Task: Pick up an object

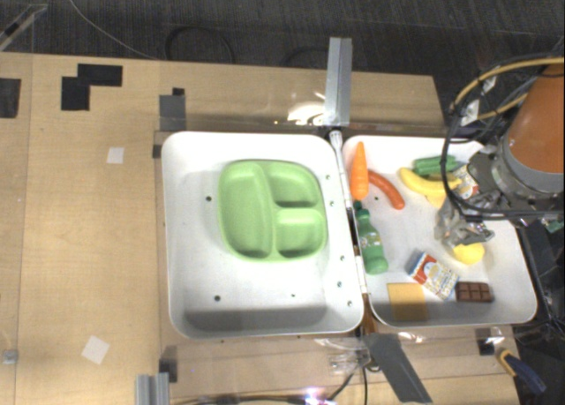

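Note:
The right bin (516, 311) holds several toy items: an orange carrot (358, 170), a red sausage (387, 190), a yellow banana (422, 184), a green item (434, 165), a green bottle (372, 244), a small printed packet (431, 274), a brown chocolate bar (474, 292) and a tan block (406, 299). My gripper (464, 234) hangs low at the bin's right side, right over a small yellow item (471, 255). The fingertips are hard to make out against the clutter.
The left bin (190, 306) holds a light green divided tray (269, 209). A metal post (338, 81) stands behind the divider between the bins. Cables (485, 86) loop at the right above the arm's orange band (543, 125).

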Action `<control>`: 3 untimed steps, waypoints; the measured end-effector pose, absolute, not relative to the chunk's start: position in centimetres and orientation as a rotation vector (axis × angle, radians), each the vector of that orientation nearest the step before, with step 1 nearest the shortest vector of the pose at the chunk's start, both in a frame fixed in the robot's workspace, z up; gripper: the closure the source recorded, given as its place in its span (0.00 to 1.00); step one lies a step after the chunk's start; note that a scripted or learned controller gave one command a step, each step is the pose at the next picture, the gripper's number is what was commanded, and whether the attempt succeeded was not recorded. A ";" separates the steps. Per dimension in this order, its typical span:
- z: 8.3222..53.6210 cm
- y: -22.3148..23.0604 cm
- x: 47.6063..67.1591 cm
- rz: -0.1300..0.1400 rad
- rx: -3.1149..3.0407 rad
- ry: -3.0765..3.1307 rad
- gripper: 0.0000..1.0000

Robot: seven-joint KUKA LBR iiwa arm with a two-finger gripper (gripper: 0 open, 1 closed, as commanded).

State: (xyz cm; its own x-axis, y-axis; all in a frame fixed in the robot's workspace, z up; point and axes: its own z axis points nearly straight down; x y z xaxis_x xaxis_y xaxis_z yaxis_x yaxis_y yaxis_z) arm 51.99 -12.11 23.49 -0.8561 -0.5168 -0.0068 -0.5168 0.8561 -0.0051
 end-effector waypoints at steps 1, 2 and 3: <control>21.1 -10.9 52.0 -0.004 -1.036 2.957 1.00; 22.3 -10.8 52.3 -0.010 -1.033 2.948 1.00; 21.9 -10.5 59.6 -0.005 -1.390 2.806 1.00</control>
